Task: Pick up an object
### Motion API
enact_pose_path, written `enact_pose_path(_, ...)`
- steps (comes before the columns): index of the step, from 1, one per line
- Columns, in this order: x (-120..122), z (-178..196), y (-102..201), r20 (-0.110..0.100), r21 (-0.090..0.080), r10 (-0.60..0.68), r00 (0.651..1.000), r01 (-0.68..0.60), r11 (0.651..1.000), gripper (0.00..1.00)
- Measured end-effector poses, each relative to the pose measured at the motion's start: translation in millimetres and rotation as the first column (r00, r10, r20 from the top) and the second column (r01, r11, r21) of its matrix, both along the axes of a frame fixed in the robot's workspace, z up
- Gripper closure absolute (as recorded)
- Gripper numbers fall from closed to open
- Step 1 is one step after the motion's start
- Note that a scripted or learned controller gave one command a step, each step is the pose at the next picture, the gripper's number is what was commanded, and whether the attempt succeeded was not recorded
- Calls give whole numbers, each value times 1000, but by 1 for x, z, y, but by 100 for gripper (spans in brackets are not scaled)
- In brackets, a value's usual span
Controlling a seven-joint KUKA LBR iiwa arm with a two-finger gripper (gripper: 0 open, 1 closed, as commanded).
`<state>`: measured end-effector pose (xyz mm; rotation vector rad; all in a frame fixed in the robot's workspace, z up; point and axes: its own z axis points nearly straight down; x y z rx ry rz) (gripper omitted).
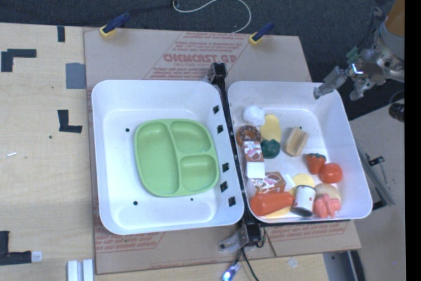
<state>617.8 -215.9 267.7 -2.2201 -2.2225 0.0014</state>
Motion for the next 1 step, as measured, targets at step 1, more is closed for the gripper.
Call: enact_pose_path(1, -30, -148, -7, -17, 5, -2, 1000, 3, 1000, 0)
